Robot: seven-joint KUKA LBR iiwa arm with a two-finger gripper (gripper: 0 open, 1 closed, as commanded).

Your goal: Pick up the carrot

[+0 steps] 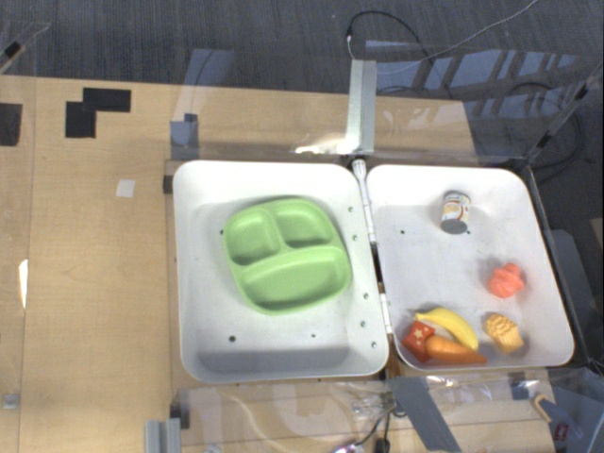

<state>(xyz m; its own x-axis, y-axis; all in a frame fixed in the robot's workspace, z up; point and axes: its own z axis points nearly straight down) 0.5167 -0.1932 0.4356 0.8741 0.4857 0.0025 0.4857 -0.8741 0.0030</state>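
The orange carrot (453, 351) lies at the front edge of the right bin (415, 253), pointing right. It rests against a yellow banana (449, 326) just behind it and a red strawberry-like item (416, 336) at its left end.
In the right bin also sit a small can (455, 212) near the back, a red-orange lumpy fruit (507, 280) at the right, and a yellow-brown pastry-like piece (502, 331) right of the carrot. A green divided plate (286, 254) lies in the left bin (203, 328).
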